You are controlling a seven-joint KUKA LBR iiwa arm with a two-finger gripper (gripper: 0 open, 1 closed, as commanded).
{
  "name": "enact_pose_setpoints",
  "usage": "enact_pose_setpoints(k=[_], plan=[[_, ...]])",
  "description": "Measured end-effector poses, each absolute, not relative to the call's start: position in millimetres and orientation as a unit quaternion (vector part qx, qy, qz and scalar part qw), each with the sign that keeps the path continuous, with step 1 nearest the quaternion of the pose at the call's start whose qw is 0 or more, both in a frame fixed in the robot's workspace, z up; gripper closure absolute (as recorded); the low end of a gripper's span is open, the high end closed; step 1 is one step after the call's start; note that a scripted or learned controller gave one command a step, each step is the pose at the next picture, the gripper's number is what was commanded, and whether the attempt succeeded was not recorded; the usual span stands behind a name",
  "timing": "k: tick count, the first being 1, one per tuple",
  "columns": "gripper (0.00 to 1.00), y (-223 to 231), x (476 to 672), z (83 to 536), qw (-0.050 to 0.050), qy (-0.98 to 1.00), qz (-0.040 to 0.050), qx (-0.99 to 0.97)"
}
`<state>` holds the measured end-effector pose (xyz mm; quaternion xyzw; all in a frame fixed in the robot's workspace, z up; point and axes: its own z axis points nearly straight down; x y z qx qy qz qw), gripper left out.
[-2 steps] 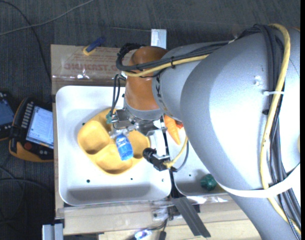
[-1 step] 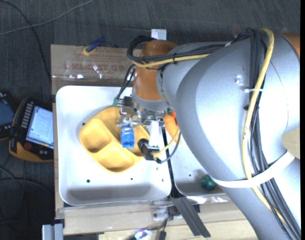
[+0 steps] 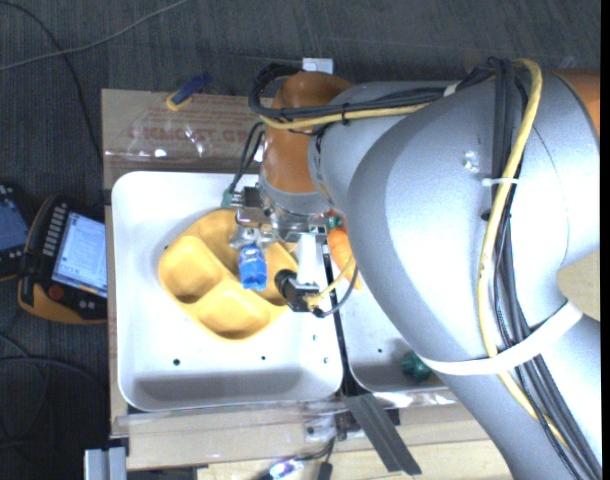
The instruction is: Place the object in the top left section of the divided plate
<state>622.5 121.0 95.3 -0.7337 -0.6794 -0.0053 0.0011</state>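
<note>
A yellow divided plate [image 3: 197, 268] lies in the left white bin [image 3: 145, 368], its sections opening toward the left and front. My gripper [image 3: 253, 258] hangs over the plate's right part, under the orange band of the wrist [image 3: 290, 158]. A small blue object [image 3: 252, 270] with a pale top sits between the fingertips, just above the plate's middle ridge. The gripper is shut on it. The arm's body hides the plate's right rim.
A small green object [image 3: 415, 368] lies in the right bin [image 3: 385, 353], mostly under the arm. Flat cardboard [image 3: 155, 128] with a blue item [image 3: 190, 88] sits behind the bins. A handheld pendant [image 3: 65, 258] rests on the floor at left.
</note>
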Motion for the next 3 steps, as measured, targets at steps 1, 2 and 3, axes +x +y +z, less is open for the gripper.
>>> enact_pose_setpoints(k=[1,2,3], plan=[[1.00,80,562.8,183,0.000,-0.795,0.0016,-0.607],[1.00,140,556.1,135,0.002,-0.762,0.0021,-0.647],[1.00,108,606.8,95,-0.006,-0.771,-0.0072,-0.636]])
